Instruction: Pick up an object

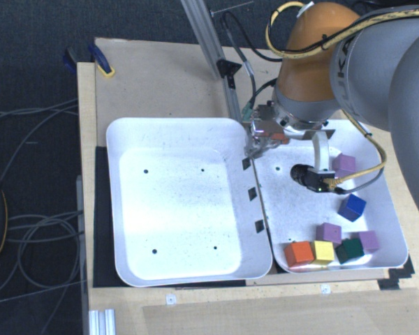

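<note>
Several small blocks lie in the right bin [286,208]. A purple block [345,163] sits near its far right wall and a blue block [352,206] lies below that. Along the near edge are an orange block [300,252], a yellow block [323,251], a dark green block [349,250] and two more purple blocks [329,232] [368,240]. My gripper [260,139] hangs under the orange wrist band at the right bin's far left corner, beside the wall shared by the two bins. It is well apart from all the blocks.
The left bin [174,194] has a bare speckled floor. A slanted metal pole [208,40] rises behind the bins close to the gripper. A black part with a yellow cable [313,177] hangs from the arm over the right bin.
</note>
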You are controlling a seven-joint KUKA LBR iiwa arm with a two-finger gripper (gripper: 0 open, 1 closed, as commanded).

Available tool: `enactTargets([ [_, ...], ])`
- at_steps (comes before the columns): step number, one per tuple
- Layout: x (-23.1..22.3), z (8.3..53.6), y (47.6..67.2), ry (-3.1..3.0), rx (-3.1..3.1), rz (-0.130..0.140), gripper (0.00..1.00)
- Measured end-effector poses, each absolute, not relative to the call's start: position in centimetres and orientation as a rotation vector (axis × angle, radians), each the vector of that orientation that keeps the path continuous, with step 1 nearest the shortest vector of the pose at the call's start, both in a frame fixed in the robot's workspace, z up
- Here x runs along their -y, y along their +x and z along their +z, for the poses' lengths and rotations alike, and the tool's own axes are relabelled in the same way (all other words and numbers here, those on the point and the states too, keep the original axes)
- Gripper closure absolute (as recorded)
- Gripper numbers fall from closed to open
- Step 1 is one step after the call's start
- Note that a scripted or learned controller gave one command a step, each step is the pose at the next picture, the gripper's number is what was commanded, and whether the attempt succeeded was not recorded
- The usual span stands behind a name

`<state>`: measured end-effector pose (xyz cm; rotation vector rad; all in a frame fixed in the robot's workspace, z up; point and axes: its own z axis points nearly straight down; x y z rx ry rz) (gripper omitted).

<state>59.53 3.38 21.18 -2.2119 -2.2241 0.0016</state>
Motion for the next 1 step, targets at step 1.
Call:
enactTargets([
  [1,-8.24,22.26,57.91,-2.211,2.226,-0.001,1.0],
])
